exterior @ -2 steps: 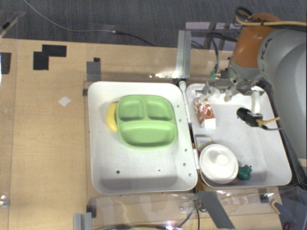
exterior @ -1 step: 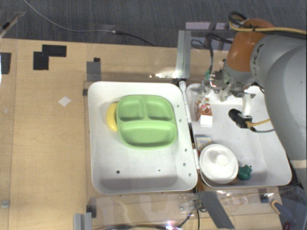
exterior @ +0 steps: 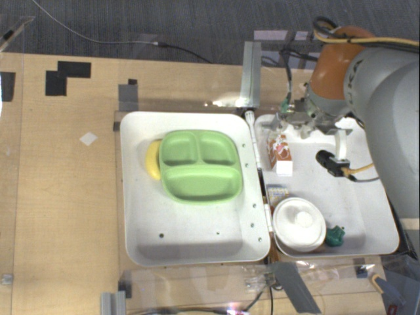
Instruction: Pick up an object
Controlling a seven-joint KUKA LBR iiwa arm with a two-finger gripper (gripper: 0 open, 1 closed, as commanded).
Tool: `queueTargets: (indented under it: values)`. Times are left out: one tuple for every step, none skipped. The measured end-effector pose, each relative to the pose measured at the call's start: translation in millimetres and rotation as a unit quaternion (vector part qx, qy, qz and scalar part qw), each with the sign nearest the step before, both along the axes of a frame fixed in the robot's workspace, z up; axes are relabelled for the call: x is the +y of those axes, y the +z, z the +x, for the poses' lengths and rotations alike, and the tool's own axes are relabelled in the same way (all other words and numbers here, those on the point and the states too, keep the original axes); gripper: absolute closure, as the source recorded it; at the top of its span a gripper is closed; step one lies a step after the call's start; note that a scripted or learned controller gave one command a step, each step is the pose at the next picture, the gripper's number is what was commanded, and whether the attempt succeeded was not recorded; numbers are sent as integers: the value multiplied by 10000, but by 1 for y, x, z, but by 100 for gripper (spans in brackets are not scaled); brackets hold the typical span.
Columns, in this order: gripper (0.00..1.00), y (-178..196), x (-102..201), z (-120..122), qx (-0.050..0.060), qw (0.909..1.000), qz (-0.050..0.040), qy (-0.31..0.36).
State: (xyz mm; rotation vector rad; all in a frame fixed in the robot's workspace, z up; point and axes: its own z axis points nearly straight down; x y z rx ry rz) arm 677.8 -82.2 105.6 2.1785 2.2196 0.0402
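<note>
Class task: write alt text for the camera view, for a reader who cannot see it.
A grey arm with an orange band reaches from the right over the right bin, which holds a white bowl, a small box and a teal item. The left bin holds a green divided tray partly covering a yellow object.

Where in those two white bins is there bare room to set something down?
Left bin: bare floor in front of the green tray. Right bin: an open patch between the white bowl and arm. Crowded beside the divider, around the snack packet.
</note>
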Motion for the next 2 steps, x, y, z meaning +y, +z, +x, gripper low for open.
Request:
queueTargets:
  values:
    - [0, 1, -3, -16, -48, 9999, -3, 129]
    - [0, 1, -5, -26, -50, 10000, 9, -19]
